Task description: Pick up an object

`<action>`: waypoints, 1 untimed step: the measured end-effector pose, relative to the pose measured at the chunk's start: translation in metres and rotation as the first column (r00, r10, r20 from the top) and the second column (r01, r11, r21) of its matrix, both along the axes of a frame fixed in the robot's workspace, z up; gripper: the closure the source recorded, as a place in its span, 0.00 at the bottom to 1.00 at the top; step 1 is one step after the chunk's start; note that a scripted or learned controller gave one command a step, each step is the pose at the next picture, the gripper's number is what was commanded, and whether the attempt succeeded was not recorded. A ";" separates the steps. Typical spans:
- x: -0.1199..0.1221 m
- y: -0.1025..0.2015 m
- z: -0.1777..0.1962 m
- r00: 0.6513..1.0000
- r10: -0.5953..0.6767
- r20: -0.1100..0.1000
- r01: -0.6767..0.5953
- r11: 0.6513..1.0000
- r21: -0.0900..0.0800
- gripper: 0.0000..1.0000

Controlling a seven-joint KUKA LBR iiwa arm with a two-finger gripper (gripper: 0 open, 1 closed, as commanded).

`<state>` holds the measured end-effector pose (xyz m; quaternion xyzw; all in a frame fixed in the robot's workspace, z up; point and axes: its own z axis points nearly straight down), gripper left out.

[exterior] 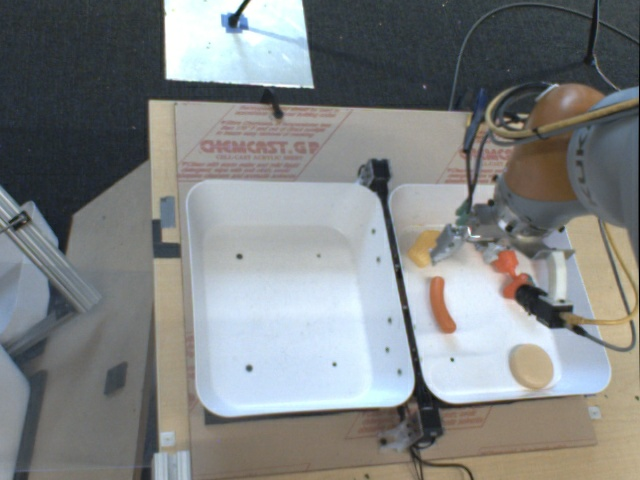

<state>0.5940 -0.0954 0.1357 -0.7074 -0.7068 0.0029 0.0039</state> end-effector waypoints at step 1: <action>-0.006 0.007 -0.054 1.000 0.002 0.008 -0.002 1.000 -0.001 0.00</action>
